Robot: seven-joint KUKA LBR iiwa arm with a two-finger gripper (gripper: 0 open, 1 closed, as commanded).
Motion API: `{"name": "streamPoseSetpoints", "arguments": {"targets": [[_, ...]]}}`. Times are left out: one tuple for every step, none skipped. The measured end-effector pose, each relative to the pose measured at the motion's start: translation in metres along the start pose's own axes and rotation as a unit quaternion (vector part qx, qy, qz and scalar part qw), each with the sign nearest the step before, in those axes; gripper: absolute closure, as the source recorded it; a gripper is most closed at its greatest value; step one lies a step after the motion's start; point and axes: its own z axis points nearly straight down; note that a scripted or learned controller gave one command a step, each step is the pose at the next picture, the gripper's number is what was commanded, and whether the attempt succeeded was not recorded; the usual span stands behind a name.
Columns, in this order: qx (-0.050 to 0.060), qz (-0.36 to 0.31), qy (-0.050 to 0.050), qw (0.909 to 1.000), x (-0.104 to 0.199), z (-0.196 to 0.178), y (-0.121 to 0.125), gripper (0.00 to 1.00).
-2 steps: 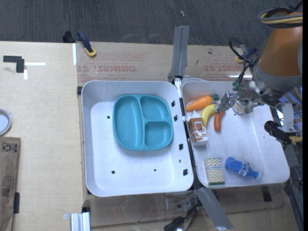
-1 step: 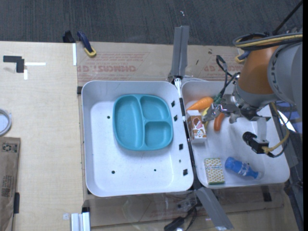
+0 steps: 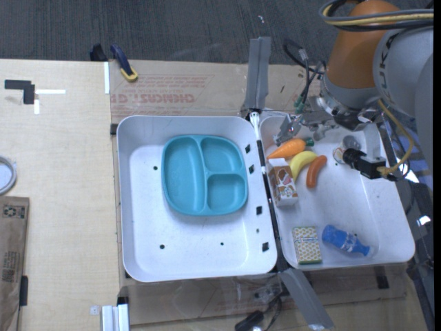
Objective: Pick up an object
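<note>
Now at the reaching step, low over the right shallow white bin point(image 3: 386, 250), nothing picked up yet. Beside it at nine o'clock, the left shallow white bin point(image 3: 138, 205), with a big blue plastic plate with three parts point(image 3: 204, 174) lying in the middle. Big grey arm with the orange band point(image 3: 368, 40) coming in from three o'clock, bent down at the far corner of the right bin. Two-finger gripper point(image 3: 295, 124) down near twelve o'clock in that bin; cannot tell how wide the fingers stand, too dark and busy there. Just under the gripper, at six o'clock from it, the small orange toy carrot point(image 3: 288, 148), very near, maybe touching. Yellow toy banana point(image 3: 302, 163) and little orange-red sausage shape point(image 3: 314, 172) right next to the carrot. Brown snack box point(image 3: 283, 185), blue toy bottle point(image 3: 344, 241) and green cracker box point(image 3: 306, 245) toward six o'clock. Next, likely: drop a bit, close on the carrot, lift straight up.
</note>
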Motion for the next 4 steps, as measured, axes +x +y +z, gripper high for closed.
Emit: {"name": "streamPoseSetpoints", "arguments": {"targets": [[0.001, -0.021, 0.0, 0.9998, -0.05, 0.047, -0.032, 0.0], [-0.011, -0.046, -0.004, 0.9989, -0.051, 0.078, -0.043, 0.0], [-0.001, -0.021, 0.0, 0.9998, -0.057, 0.095, -0.03, 0.0], [-0.004, -0.019, -0.001, 0.9998, -0.059, 0.082, -0.028, 1.0]]}}
